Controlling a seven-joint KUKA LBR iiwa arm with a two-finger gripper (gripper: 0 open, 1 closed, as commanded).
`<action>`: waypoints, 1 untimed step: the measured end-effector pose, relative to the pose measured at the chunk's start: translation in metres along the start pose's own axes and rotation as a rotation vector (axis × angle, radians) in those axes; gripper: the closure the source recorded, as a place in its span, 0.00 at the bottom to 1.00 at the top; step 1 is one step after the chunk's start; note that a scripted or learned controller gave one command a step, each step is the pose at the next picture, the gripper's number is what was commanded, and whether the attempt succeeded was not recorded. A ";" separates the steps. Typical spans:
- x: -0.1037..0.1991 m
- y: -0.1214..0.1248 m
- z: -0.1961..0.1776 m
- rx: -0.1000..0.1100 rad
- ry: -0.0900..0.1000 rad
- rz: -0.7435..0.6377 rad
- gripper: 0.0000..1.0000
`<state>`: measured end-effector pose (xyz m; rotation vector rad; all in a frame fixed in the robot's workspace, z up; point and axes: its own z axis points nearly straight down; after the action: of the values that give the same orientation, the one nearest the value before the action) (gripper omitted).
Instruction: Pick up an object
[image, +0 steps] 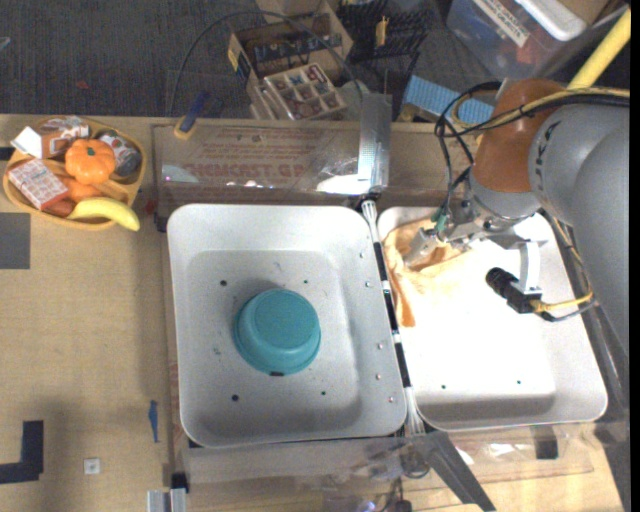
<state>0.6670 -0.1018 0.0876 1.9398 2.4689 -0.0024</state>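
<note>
A teal bowl (278, 331) lies upside down in the middle of the left bin (200, 240). A tan and orange cloth (404, 285) is bunched in the far left corner of the right bin (520, 390), with an orange strip running along the bin's left wall. My gripper (437, 238) reaches in from the right and is low over the top of that cloth, touching or nearly touching it. The wrist and its cables hide part of the cloth.
A basket (20, 188) of toy fruit with a banana and a pumpkin sits at the far left on the bench. A cardboard tray and clear plastic lie behind the bins. A black cable connector (505, 285) hangs over the right bin.
</note>
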 end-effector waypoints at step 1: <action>-0.001 0.002 -0.013 -0.007 -0.003 -0.001 1.00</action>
<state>0.6689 -0.1023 0.1004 1.9345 2.4646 0.0025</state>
